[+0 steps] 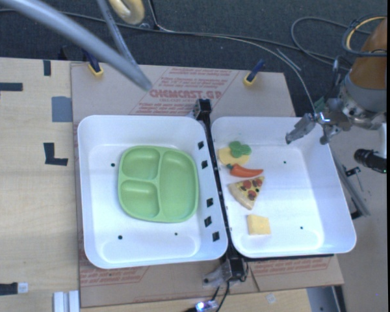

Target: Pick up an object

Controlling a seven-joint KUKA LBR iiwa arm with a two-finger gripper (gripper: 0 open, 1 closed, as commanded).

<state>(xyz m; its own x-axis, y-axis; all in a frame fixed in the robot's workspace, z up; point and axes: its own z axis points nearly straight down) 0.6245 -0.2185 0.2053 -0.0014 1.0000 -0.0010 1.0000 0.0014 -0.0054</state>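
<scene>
Resting on a sheet of brown cardboard (182, 90) over a pale wooden bench (26, 174), two shallow white bins sit side by side, with dark floor and loose cables (260, 44) at twelve o'clock. The left bin (97, 239) holds a green divided plate (159, 182). The right bin (312, 200) holds four toy foods in a column near its left wall: a yellow-green piece (234, 153), an orange carrot (246, 170), a pizza slice (247, 191) and a yellow cheese block (259, 224). The gripper (309, 132) hangs over the right bin's two o'clock corner, its fingers spread apart with nothing between them. The foods lie well apart from it, toward eight o'clock.
</scene>
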